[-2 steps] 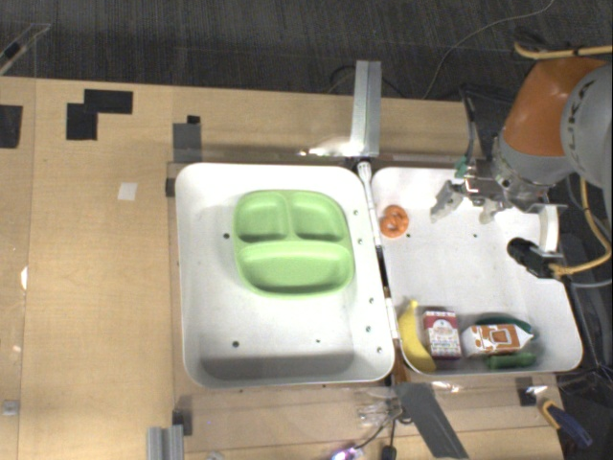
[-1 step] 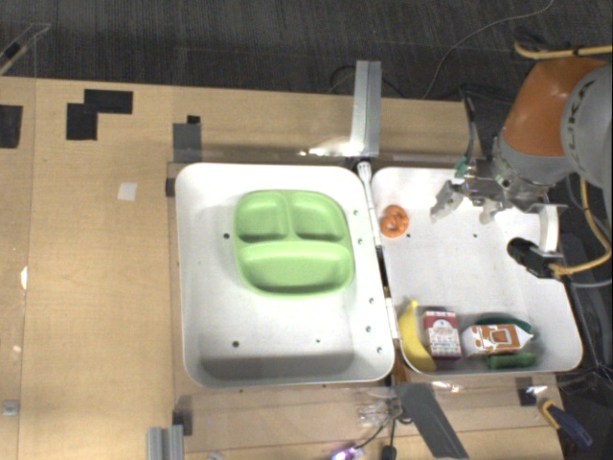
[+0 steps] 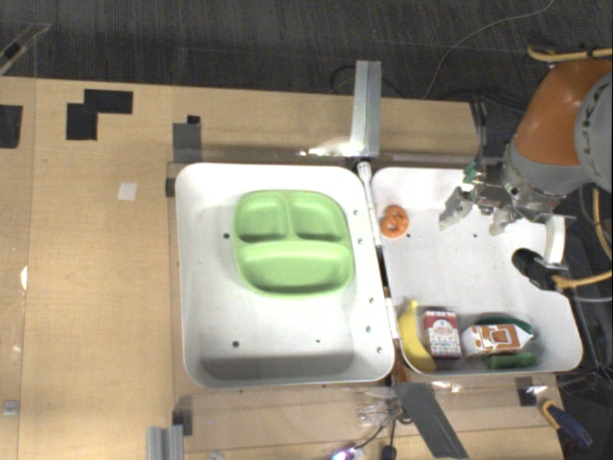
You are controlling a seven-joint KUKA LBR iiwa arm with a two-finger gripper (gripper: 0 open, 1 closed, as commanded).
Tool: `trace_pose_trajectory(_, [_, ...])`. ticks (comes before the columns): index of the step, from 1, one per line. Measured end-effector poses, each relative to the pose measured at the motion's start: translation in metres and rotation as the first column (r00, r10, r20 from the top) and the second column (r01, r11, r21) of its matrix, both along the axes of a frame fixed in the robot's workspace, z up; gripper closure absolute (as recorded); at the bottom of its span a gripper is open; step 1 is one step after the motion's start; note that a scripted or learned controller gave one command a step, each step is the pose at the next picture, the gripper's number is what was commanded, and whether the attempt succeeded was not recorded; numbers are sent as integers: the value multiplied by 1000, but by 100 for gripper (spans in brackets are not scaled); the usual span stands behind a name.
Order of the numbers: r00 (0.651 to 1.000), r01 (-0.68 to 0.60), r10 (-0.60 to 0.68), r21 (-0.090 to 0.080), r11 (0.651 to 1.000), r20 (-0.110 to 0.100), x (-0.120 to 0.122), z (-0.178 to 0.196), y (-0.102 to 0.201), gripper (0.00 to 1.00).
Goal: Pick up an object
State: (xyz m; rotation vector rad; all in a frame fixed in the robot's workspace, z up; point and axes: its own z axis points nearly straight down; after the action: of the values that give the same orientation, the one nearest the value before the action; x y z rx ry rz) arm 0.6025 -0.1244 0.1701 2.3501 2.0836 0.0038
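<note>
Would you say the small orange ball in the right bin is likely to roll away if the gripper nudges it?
Probably yes: the orange ball looks round and sits loose on the flat floor of the right bin. It rests near the left wall, which may stop it. The gripper is apart from it.

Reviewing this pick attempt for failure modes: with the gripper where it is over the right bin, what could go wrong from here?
1. The gripper hovers over bare bin floor; closing here would likely catch nothing.
2. The orange ball sits against the bin's left wall, so it may roll or leave a finger no room.
3. The banana and cartons lie packed together; fingers may struggle to slip between them.
</note>
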Motion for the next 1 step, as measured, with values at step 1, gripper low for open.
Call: trace_pose_trajectory(1, [999, 49, -49, -1, 999, -1, -37, -14, -18, 0])
